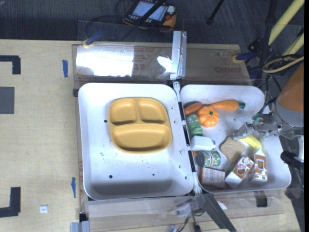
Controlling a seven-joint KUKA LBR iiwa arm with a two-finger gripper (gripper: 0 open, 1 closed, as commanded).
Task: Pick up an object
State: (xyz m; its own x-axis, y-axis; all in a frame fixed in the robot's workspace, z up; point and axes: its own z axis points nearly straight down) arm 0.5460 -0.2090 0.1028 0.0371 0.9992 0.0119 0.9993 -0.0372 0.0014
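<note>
The arm comes in from the right, and its gripper (pixel 258 124) hangs low over the right bin (pixel 276 178); whether it is open or closed, I cannot tell from here. Just below it sits a yellow piece (pixel 252 141), beside a slice of toast (pixel 232 149). Two small cartons (pixel 252 167) stand further below. To its left lie an orange pumpkin (pixel 208 116) and a carrot (pixel 223 106). Far to its left, the other bin (pixel 94 144) holds a yellow divided plate (pixel 140 124).

Yellow divided plate (pixel 140 124) in left bin (pixel 91 144), tool (pixel 258 123) over cluttered right bin (pixel 282 178)
</note>
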